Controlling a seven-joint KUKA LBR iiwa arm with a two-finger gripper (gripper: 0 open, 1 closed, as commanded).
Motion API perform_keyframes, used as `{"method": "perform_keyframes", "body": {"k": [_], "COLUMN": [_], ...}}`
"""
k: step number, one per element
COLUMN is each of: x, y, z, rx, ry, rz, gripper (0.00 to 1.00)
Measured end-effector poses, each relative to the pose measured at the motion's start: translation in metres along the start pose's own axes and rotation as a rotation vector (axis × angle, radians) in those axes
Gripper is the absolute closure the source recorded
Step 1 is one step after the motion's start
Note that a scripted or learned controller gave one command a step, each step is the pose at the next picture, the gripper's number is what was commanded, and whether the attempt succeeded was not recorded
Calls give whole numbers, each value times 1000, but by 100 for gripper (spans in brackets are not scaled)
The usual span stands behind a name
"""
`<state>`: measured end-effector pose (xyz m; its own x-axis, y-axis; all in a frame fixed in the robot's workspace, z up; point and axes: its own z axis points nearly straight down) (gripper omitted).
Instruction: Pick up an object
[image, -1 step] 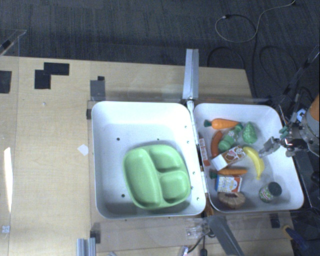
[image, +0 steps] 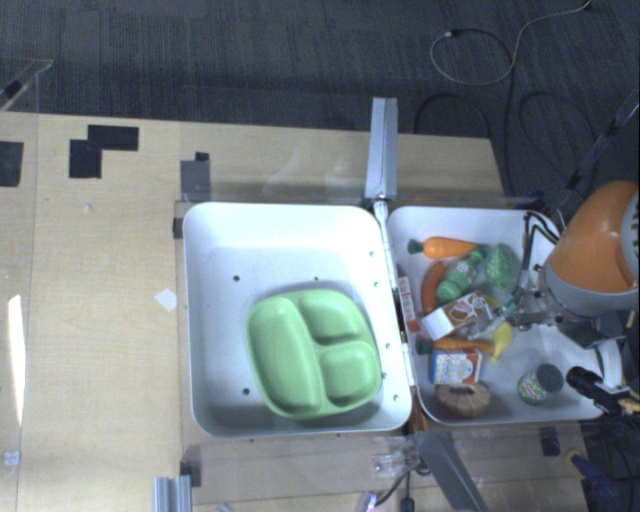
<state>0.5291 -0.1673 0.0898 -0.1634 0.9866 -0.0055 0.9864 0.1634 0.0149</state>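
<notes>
The right bin holds several toy foods. An orange carrot lies at the back, with a green bottle and a leafy green piece beside it. A white and red carton, a yellow banana, a blue and white box, a brown bun and a small can sit nearer the front. My gripper is low in this bin, right beside the carton and just above the banana. The arm hides what lies under it.
The left bin holds a green divided plate toward its front right. A metal post stands behind the wall between the bins. The arm's orange band hangs over the right bin's right edge, and cables trail behind.
</notes>
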Motion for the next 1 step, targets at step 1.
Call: {"method": "perform_keyframes", "body": {"k": [1], "x": [1], "y": [3], "z": [-12], "rx": [-5], "ry": [0], "rz": [-1], "gripper": [100]}}
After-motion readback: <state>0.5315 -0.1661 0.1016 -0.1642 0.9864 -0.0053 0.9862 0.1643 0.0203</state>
